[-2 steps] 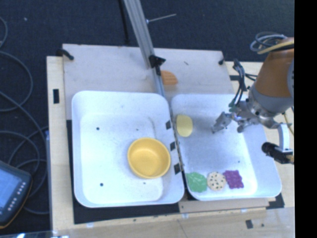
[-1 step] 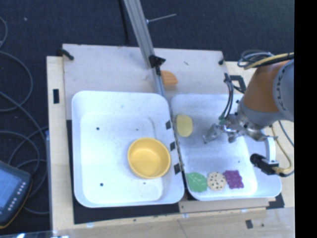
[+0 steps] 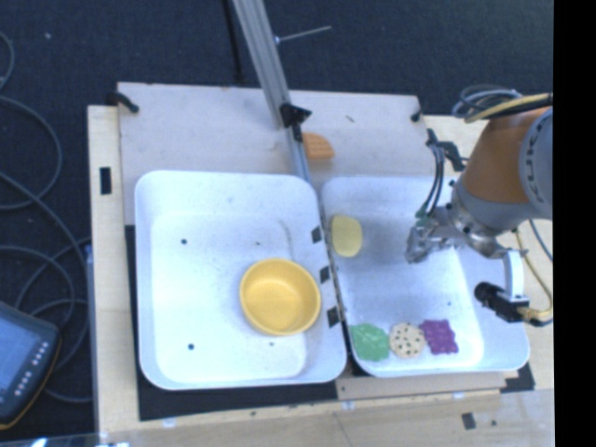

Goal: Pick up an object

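White bins, 2 side by side on my feed. Left bin (image 3: 168,277) has a yellow bowl (image 3: 279,296) near its right wall. Right bin (image 3: 391,203) has a pale yellow piece (image 3: 346,236) by its left wall, plus a green piece (image 3: 370,341), cookie (image 3: 406,340) and purple piece (image 3: 439,336) in a row along the near edge. Gripper (image 3: 421,246) hangs over the right bin's middle, nothing visibly between its fingers; can't tell if they're spread or pressed together

Grey arm with orange band reaches in from the right, gripper (image 3: 421,246) pointed downward, low.
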Available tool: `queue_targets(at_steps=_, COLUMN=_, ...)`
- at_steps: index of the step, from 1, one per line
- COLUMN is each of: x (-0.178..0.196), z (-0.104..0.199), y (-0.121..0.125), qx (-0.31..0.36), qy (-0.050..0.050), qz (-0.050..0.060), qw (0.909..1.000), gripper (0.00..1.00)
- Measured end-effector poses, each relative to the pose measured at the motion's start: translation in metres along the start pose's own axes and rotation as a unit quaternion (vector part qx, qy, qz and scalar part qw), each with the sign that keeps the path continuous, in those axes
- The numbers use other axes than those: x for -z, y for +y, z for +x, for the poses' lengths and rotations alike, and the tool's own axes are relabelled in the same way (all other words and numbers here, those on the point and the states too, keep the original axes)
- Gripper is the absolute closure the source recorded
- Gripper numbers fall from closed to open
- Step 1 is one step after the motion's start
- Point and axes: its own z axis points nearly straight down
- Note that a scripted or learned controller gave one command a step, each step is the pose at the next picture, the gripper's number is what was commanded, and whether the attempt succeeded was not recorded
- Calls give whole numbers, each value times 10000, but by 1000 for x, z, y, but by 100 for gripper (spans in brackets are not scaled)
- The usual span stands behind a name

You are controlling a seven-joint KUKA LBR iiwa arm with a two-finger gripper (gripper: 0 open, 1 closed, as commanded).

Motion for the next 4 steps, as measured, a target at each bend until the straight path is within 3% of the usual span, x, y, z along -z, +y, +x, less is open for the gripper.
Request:
queue_targets(at_steps=2, x=77, z=-7, y=-3, qx=39, qy=-5, qz=-9, qw=10000, gripper=100)
queue_targets(at_steps=4, x=97, z=92, y=9, qx=72, qy=9, qz=5, qw=10000, gripper=100)
